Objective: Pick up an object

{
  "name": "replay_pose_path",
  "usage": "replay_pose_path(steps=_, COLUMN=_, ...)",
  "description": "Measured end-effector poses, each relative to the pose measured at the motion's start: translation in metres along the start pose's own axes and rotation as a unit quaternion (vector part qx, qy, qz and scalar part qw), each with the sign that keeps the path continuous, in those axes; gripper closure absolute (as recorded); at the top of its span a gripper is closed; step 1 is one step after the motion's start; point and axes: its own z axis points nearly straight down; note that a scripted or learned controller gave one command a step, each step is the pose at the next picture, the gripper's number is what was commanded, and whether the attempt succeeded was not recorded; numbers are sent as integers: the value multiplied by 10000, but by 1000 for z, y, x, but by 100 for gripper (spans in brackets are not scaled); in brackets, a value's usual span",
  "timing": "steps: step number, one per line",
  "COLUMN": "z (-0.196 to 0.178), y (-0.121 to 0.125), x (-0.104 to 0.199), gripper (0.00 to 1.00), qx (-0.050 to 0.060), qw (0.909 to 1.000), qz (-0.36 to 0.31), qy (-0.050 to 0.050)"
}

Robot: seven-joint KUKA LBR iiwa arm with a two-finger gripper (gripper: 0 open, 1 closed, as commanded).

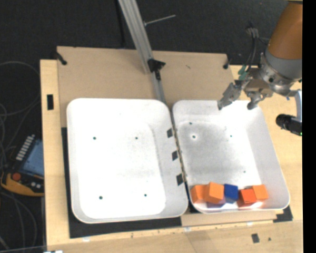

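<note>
Camera view shows the gripper (236, 101) with its two fingers spread wide and pinching nothing, up over the far end of the right bin (221, 141), while the blocks (229, 193) sit well below it.

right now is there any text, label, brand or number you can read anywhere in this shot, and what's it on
None can be read.
The handheld device on the floor left of the bench has a blue screen and rows of keys, too small and blurred to read.
The blocks, right bin and left bin carry no visible markings.
</note>
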Motion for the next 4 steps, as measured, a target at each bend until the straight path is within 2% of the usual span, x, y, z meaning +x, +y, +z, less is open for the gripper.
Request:
replay_pose_path(steps=1, z=93, y=-36, x=14, gripper=0, qx=49, qw=10000, qz=26, qy=2)
replay_pose_path(steps=2, z=164, y=-98, x=-5, gripper=0, qx=59, qw=10000, qz=35, qy=2)
replay_pose_path(steps=3, z=196, y=-136, x=47, gripper=0, qx=-36, qw=10000, qz=30, qy=-24)
replay_pose_path(steps=4, z=105, y=-135, x=43, gripper=0, qx=-42, qw=10000, qz=1, qy=-7)
